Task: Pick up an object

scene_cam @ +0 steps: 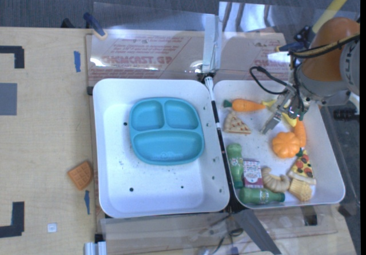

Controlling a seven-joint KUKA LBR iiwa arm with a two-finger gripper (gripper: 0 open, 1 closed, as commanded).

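Starting from the left, the left bin point(108, 191) just has a blue divided plate point(166, 131), so nothing's been carried over yet. The right bin point(331, 182) is crowded: carrot point(247, 105), orange pumpkin point(286, 144), green bottle point(234, 159). The tool point(273, 122) hangs spread over bare floor between them, pinching nothing. It probably needs to shift onto the pumpkin; the far wall is close.

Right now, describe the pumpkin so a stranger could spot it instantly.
Look in the right bin, the one full of toy food. Near its middle, just below the gripper, sits the pumpkin. It is round, ribbed and orange, unlike the long carrot and flat pizza slice nearby.
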